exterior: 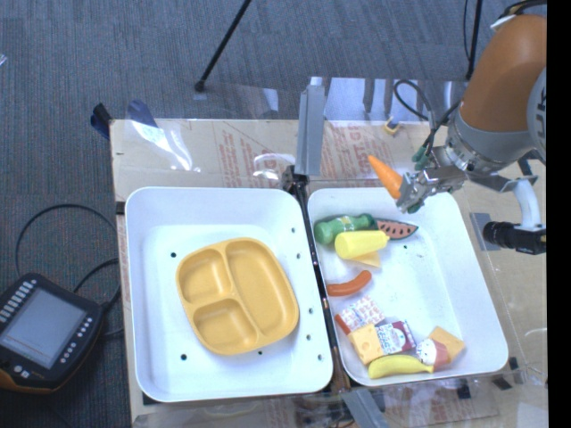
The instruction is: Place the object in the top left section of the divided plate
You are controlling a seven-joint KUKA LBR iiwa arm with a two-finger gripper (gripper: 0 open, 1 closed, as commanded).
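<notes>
An orange toy carrot (385,176) hangs above the far left corner of the right bin (468,279), its right end caught between the fingers of my gripper (409,192). The gripper is shut on it. The yellow divided plate (203,306) lies in the middle of the left bin (147,239), well to the left of and nearer than the gripper. Its top left section (206,275) has nothing in it, and the other two sections are bare as well.
The right bin holds a green vegetable (342,227), a watermelon slice (398,230), a yellow piece (360,243), a sausage (348,283), and several small packets and a banana (398,366) near its front. A raised divider (309,205) separates the bins. A teach pendant (45,330) lies at the far left.
</notes>
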